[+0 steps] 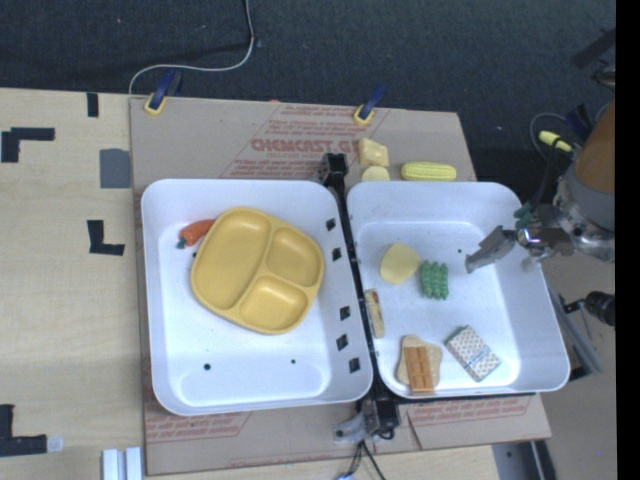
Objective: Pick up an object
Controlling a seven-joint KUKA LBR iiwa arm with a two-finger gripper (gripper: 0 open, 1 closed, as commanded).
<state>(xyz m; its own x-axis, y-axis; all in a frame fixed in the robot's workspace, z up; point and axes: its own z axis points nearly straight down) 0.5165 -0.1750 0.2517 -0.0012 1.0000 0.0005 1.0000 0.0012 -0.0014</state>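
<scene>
The gripper (487, 248) hangs over the right side of the right bin (520, 298), reaching in from the right, and nothing sits between its tips. Whether it is released or clenched I cannot tell from this angle.

No particular thing is named for the pick, so the candidates are what lies in that bin: a pale yellow round piece (399, 263) near the middle, a green knobbly piece (433, 279) touching its right side, a patterned little box (472, 353) toward the near right corner, a slice of toast (421, 364) at the near edge, and a thin tan stick (374, 312) along the left wall. The green piece lies closest to the gripper, just to its left.

The left bin (170, 298) holds a yellow divided plate (258, 269) with an orange carrot (197, 230) tucked at its far left edge. On the tabletop beyond the bins lie a corn cob (428, 172) and two pale yellow bits (373, 158).

Risks, as I judge them: the green and yellow pieces touch, so a descent between them could nudge one aside or pinch both. The flat toast and box sit low, so the gripper could skid over them or strike the bin floor. The stick hugs the wall, leaving little room.
</scene>
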